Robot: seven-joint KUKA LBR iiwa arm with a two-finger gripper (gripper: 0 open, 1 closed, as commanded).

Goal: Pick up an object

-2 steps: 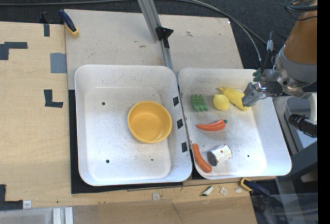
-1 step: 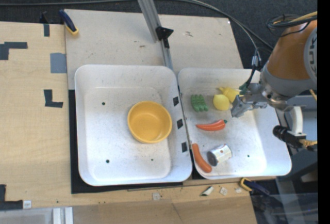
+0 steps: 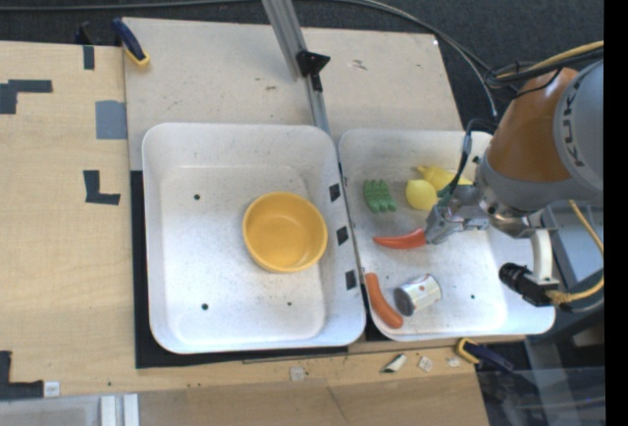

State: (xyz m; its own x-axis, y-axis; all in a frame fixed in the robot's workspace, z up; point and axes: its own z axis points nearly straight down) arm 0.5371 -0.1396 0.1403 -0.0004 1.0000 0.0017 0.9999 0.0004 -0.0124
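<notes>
Pincer [image 3: 439,230] low in the right bin [image 3: 486,311], at the tip of a red chili pepper [image 3: 399,239]

The slim, glossy red chili pepper lies near the middle of the right bin, its right end touching or just under the dark pincer; whether the pincer is wide or narrow cannot be told. Just above sit a smooth yellow lemon-shaped toy [image 3: 421,193] and a knobbly green piece [image 3: 378,195]; below lie a shiny silver can [image 3: 418,293] on its side and an orange, carrot-like stick [image 3: 383,302] along the bin's left wall. The grey arm bears an orange band [image 3: 530,134] and the letters "KU" on its housing. The left bin [image 3: 177,218], white and speckled, holds a round yellow plastic bowl [image 3: 285,231]. Both bins rest on a pale wood-grain counter [image 3: 59,218]
</notes>
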